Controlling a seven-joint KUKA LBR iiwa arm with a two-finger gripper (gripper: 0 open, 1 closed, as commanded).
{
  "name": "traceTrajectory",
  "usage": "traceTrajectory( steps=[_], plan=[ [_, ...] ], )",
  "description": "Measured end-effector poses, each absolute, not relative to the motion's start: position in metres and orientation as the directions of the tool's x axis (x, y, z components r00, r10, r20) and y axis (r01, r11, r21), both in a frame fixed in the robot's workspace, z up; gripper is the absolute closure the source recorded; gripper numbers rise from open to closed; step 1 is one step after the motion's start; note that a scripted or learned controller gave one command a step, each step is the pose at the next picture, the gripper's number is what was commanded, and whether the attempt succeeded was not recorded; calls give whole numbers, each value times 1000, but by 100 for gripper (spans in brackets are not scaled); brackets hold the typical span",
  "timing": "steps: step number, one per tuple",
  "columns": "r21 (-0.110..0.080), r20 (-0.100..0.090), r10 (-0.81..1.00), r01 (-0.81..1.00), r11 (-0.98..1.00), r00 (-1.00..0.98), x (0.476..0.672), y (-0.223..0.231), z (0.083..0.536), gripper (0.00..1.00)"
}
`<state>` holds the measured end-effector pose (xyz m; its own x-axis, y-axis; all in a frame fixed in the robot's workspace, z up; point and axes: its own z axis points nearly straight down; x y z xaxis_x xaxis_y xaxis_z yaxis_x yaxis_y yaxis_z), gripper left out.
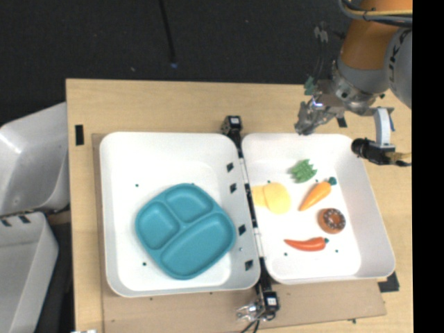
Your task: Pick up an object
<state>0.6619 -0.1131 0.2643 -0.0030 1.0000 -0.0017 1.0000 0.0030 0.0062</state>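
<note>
The right bin (pixel 347 262) holds several toy foods: a green leafy piece (pixel 302 171), an orange carrot (pixel 316 193), a yellow piece (pixel 271 197), a brown doughnut (pixel 331 220) and a red chilli (pixel 305 243). My gripper (pixel 308 120) hangs above the far edge of that bin, up and slightly right of the green piece. Nothing is between its fingers that I can make out.
The left bin (pixel 118 158) holds a blue divided plate (pixel 184 230). A black clamp (pixel 232 125) sits at the far end of the seam between the bins. The wooden bench (pixel 173 99) runs behind both bins.
</note>
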Motion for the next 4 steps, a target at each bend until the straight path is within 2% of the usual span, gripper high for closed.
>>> traceTrajectory(
  steps=[1,2,3,4],
  plan=[
    [0,0,1000,1000,4,-4,666,-71,261,100],
    [-1,0,1000,1000,5,-5,664,-20,246,100],
    [2,0,1000,1000,5,-5,671,30,243,100],
    [0,0,1000,1000,6,-6,660,73,248,100]
  ],
)
